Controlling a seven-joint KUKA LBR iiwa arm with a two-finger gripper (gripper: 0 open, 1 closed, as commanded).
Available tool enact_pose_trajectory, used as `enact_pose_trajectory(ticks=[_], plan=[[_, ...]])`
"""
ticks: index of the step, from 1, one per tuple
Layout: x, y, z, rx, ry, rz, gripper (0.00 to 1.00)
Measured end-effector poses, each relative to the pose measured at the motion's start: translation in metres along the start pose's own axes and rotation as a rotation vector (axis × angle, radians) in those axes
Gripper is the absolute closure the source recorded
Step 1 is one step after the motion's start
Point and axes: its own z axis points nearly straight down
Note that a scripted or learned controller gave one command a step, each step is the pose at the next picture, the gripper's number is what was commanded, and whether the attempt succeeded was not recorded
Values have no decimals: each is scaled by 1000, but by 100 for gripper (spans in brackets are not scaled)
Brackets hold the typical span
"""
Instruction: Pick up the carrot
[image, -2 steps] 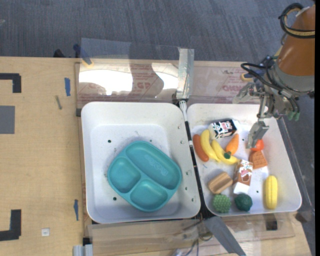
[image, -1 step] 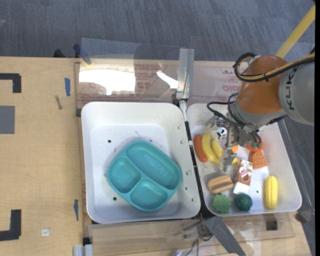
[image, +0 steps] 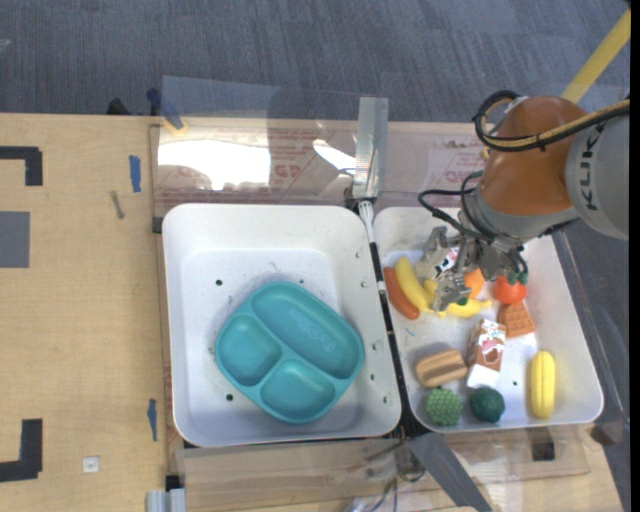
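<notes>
Carrot (image: 402, 291) is lying in the right bin (image: 580, 370), not lifted yet. Jaws of the gripper (image: 452, 282) hang beside it; can't tell if they're released or clenched.

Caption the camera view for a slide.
Gripper hovers over toy food beside the carrot in the right bin; teal plate in the left bin.

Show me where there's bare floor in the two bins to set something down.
Left bin: bare white floor borders the teal divided plate, widest along the back wall and the left side. Right bin: crowded; the gripper hangs over the carrot and banana, food fills the middle and front. Small bare patches remain at its back-left corner and right wall.
</notes>
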Motion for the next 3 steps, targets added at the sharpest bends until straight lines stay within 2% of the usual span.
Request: enact_pose_trajectory(ticks=[1, 2, 3], plan=[[-31, 26, -77, 0, 1, 229, 100], [-9, -62, -21, 0, 15, 189, 100], [-8, -15, -130, 1, -3, 396, 100]])
